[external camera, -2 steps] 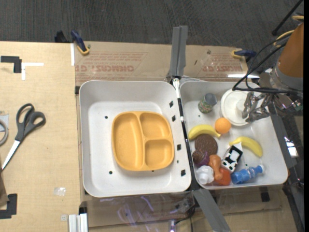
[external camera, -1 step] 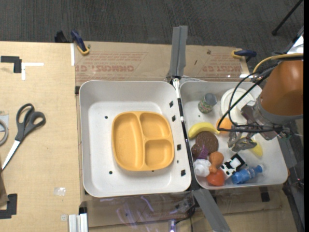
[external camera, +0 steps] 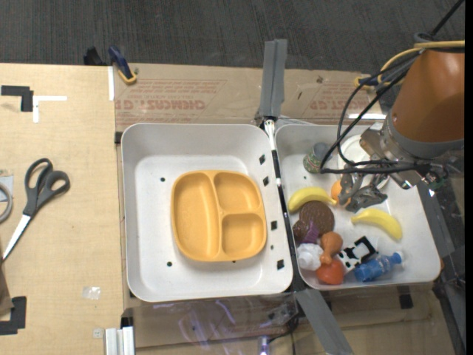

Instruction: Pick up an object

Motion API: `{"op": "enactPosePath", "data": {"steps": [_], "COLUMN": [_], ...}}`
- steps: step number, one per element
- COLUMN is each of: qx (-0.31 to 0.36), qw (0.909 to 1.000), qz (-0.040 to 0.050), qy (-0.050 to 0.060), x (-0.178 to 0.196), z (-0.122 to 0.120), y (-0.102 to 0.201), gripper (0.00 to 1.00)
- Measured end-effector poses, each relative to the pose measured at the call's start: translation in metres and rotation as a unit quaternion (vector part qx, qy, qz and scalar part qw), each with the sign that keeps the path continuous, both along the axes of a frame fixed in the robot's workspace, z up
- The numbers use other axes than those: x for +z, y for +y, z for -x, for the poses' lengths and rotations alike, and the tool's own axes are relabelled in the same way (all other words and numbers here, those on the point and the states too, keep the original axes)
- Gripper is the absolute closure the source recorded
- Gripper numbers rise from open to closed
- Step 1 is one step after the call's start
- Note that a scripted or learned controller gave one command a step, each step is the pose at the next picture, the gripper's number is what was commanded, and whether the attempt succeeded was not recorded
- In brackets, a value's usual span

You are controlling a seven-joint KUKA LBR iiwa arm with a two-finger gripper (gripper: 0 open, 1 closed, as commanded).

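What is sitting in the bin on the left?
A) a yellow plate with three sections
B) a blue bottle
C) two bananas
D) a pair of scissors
A. The yellow divided plate lies alone in the left bin, while the bananas and the blue bottle lie in the right bin, and the scissors are out on the bench.

An orange divided plate (external camera: 219, 215) is seated in the left bin (external camera: 140, 198). The gripper (external camera: 362, 192) is lowered into the right bin (external camera: 421, 265), between two bananas (external camera: 310, 197) (external camera: 379, 222). Scissors (external camera: 33, 198) are laid on the bench far left.
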State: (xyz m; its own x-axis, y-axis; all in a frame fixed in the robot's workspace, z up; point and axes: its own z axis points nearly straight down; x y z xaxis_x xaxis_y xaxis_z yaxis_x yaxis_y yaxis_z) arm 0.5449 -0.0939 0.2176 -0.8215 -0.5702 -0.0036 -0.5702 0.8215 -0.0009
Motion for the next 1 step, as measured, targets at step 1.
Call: {"op": "enactPosePath", "data": {"steps": [1], "qx": [0.015], "qw": [0.9999], "qz": [-0.0002], "qy": [-0.001], "x": [-0.1227], "z": [-0.1152], "y": [-0.0304], "gripper": [1.00]}}
